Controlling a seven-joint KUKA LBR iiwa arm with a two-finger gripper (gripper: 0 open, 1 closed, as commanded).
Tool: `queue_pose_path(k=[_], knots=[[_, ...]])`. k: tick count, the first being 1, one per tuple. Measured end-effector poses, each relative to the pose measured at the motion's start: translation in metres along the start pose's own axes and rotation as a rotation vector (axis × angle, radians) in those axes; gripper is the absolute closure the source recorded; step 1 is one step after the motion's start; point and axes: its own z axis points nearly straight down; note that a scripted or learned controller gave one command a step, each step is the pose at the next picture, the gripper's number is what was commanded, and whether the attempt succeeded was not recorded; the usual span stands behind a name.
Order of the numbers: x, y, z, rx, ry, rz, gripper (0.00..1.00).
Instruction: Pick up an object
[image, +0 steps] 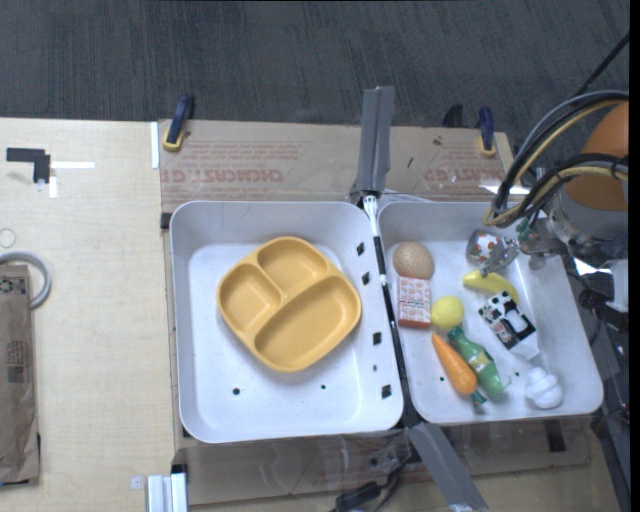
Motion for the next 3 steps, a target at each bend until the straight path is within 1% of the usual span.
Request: queue_pose_path(k=[1, 2, 3], knots=[[0.015, -0.007, 0.021, 0.021, 0.008, -0.112, 0.00], [0.014, -0.006, 0.011, 0.018, 0.005, -0.111, 1.00], [0.005, -0.040, 0.019, 0.017, 0.010, -0.351, 1.00]])
